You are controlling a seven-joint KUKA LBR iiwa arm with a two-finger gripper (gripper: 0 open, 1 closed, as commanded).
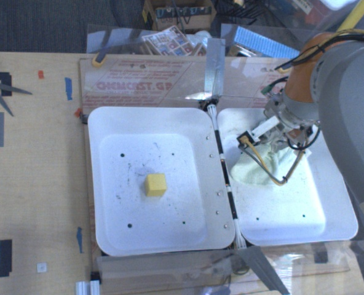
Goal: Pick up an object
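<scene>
A small yellow cube lies near the middle of the left bin. A pale green, soft-looking lump rests in the right bin, towards its left side. The gripper hangs low over the upper part of the right bin, just above and to the right of the pale lump. The grey arm with its orange band reaches in from the right and hides part of that bin.
A ridge divides the two bins. Clear plastic sheeting with red print lies behind the bins. Black tools lie on the wooden bench at the far left. Clutter and a blue pad sit beyond the bench.
</scene>
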